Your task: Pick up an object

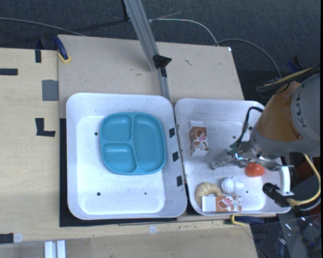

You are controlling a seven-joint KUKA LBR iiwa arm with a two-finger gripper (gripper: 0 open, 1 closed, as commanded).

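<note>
My gripper (217, 162) hangs low over the middle of the right bin (220, 107), reaching in from the right. Nothing shows held in it. A small brown-and-white carton (198, 140) lies just up and left of it. A red-orange round object (254, 170) sits right behind the gripper, close to the wrist. Near the front wall lie a tan croissant-shaped piece (207, 188), a white round-topped object (231, 185) and a second carton (222, 203) lying flat.
The left bin (81, 144) holds a blue divided plate (133, 143). A grey metal pole (144, 28) slants over the bench behind the bins. The bins' shared wall (175, 149) runs just left of the carton.
</note>
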